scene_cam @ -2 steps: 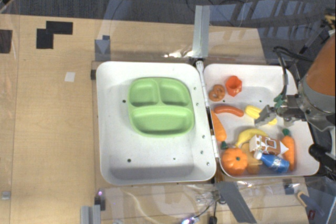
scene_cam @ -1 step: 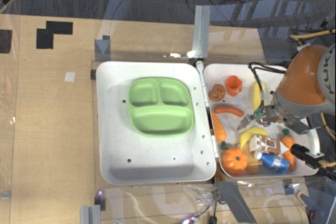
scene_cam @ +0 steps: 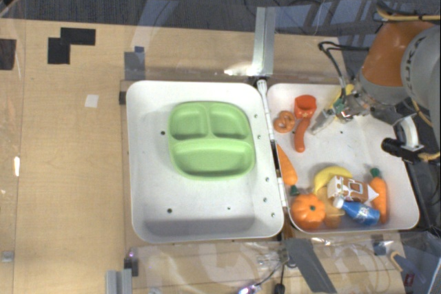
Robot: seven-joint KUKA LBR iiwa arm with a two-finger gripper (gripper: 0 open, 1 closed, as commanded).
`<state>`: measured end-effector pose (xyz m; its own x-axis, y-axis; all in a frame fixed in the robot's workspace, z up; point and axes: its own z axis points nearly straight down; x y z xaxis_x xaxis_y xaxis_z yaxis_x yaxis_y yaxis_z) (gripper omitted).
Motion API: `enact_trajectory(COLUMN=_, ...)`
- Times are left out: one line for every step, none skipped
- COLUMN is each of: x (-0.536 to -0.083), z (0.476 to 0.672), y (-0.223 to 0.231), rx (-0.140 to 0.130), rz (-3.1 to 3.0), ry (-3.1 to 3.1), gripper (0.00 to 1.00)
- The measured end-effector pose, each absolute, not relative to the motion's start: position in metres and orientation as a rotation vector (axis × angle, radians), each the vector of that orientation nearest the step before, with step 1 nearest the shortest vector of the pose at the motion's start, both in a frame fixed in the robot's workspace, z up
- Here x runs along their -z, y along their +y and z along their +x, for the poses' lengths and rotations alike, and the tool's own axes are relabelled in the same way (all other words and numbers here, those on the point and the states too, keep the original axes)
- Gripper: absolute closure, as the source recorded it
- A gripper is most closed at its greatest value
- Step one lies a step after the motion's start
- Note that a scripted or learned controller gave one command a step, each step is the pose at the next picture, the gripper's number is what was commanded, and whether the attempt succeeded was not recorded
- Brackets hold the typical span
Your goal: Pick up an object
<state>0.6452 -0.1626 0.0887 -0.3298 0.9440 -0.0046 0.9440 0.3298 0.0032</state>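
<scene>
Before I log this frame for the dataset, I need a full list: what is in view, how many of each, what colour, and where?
bins: two, white, side by side on the bench
divided plate: one, green, in the left bin
cup: one, orange-red, top of the right bin
pretzel-like toy: one, brown, left of the cup
carrots: two, orange, one at the right bin's left wall, one at its lower right
banana: one, yellow, lower right bin
pumpkin: one, orange, bottom of the right bin
small carton: one, white and brown, beside the banana
blue item: one, under the carton
arm: one, grey and orange, from the right
hand: one, low over the right bin by the cup
</scene>
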Motion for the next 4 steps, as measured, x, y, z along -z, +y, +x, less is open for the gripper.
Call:
enact_trajectory(x=-0.090, z=0.627, y=-0.091, rx=-0.011, rz=1.619, ry=2.681, gripper=0.00)
enact_trajectory(x=-0.088, z=0.661, y=-0.099, rx=0.000, rz=1.893, ry=2.510, gripper=0.00)
enact_trajectory(x=-0.102, z=0.663, y=-0.099, rx=-0.005, rz=1.885, ry=2.509, gripper=1.00)
enact_trajectory(x=-0.178, z=0.671, y=-0.163, rx=-0.005, rz=1.579, ry=2.705, gripper=1.00)
